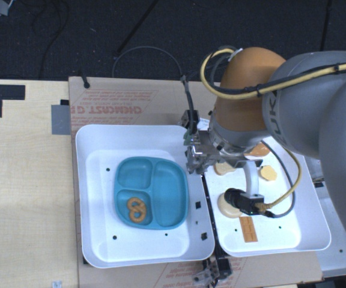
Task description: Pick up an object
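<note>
Gripper (194, 153) sits at the left edge of the right bin (293, 236), over the seam with the left bin (95, 239). You cannot tell whether it is apart or together.

Closest piece is a pale disc (223, 169), just to its right. A second disc (223, 205) lies toward the bin's near edge, and a brown bar (248, 229) lies close by that edge. A yellow chunk (269, 173) lies mid-bin, beside the arm (269, 101).

In the left bin a blue plate (167, 191) holds a pretzel (137, 209) in its near-left compartment, well apart from the gripper.

You have bare floor in the right bin's near-right corner and all round the plate.
</note>
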Robot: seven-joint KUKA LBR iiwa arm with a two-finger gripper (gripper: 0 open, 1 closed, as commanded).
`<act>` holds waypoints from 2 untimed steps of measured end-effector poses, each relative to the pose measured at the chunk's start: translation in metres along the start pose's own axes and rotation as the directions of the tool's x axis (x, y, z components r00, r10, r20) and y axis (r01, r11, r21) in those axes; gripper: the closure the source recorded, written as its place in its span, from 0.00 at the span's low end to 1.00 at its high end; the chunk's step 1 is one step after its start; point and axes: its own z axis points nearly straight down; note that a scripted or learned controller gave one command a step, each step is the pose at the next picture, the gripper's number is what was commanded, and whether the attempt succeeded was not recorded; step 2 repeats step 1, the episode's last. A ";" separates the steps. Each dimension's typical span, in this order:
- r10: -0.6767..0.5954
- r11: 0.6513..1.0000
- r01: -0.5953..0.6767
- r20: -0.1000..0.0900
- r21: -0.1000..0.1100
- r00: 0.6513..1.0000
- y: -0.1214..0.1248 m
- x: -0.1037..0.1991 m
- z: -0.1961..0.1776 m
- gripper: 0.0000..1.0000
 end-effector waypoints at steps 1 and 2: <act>0.000 1.000 0.000 0.001 0.000 1.000 -0.010 0.050 0.013 1.00; 0.000 1.000 0.000 0.001 0.000 1.000 -0.010 0.050 0.013 1.00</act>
